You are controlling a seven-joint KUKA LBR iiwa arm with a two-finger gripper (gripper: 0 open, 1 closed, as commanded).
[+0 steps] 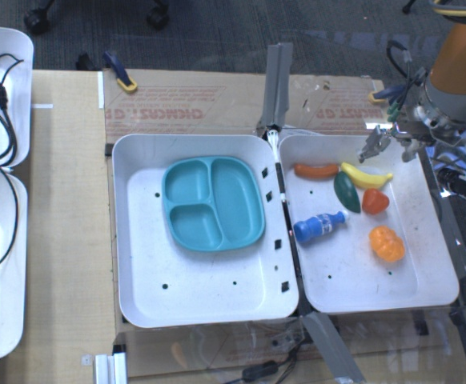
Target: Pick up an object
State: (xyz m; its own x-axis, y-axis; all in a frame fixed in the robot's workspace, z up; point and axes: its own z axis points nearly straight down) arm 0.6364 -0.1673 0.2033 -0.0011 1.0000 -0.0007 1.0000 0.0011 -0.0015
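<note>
The right bin (425, 290) holds several toy items: an orange-red sausage (316, 170), a yellow banana (367, 176), a dark green vegetable (346, 191), a red tomato (375, 202), a blue bottle (319, 226) lying on its side, and an orange fruit (387, 244). My gripper (391, 150) hangs over the bin's far right corner, just above and behind the banana. It is open, with nothing between its fingers.
A teal divided plate (214, 202) lies in the left bin (137, 294). A grey post (278, 86) rises behind the divider between the bins. Cables and clamps crowd the bench's right edge near the arm (457, 62).
</note>
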